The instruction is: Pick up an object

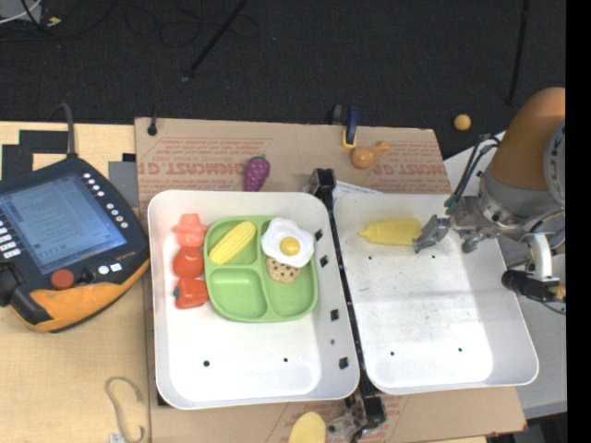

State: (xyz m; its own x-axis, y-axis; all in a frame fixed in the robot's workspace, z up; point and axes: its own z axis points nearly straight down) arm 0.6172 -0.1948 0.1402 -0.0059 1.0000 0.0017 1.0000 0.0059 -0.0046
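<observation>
A yellow squeeze-bottle toy [392, 233] lies on its side in the right bin [443, 340], near the bin's far left. My gripper [451, 239] hangs just to the right of it, low over the bin, open, with nothing between its fingers. The left fingertip [429, 237] is close to the bottle's right end; whether they touch is unclear. In the left bin [240, 367] a green divided plate [263, 293] holds a corn cob [231, 241], a fried egg [287, 243] and a cookie [282, 269]. A red bottle toy [188, 261] lies beside the plate.
A teach pendant [65, 238] rests on the bench to the left. Purple grapes [257, 172] and an orange toy [367, 155] sit on the cardboard behind the bins. A yellow lemon [307, 427] lies in front of them. A small orange ball [462, 122] lies behind the arm.
</observation>
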